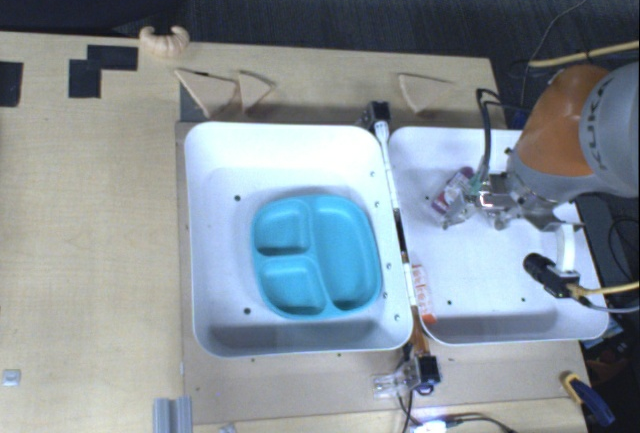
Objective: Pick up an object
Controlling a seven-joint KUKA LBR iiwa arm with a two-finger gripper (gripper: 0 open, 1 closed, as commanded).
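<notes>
A blue plate (316, 253) with three compartments lies flat in the middle of the left bin (215, 181). My gripper (452, 199) hangs low over the upper middle of the right bin (480, 306), with the arm reaching in from the right. It is well apart from the blue plate, across the wall between the bins. A small pinkish patch shows at the gripper's tip, too blurred to tell whether it is an object.
The grey arm with its orange band (555, 131) covers the right bin's upper right part. The divider (397, 221) between the bins runs just left of the gripper. The wooden bench (90, 251) spreads out to the left.
</notes>
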